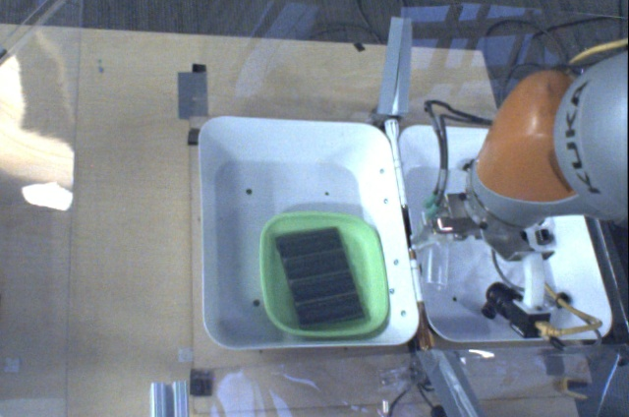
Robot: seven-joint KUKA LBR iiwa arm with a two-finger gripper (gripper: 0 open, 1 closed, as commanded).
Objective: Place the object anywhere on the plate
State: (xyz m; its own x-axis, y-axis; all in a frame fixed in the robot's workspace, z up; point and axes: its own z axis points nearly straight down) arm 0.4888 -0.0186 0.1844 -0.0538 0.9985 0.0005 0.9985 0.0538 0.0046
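Object: you see a dark ridged block [317, 276] lying on the green plate [371, 248], left bin [221, 208].
Pincer: the pincer [432, 258] sits well right of it, over the right bin [590, 258]; grip state cannot be told.

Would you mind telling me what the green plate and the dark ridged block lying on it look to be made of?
The green square plate with rounded corners looks like smooth plastic: even colour, soft sheen on its rim. The dark ridged rectangular block looks matte, perhaps rubber or foam; its ribbed top shows no glare, so I can't be sure.
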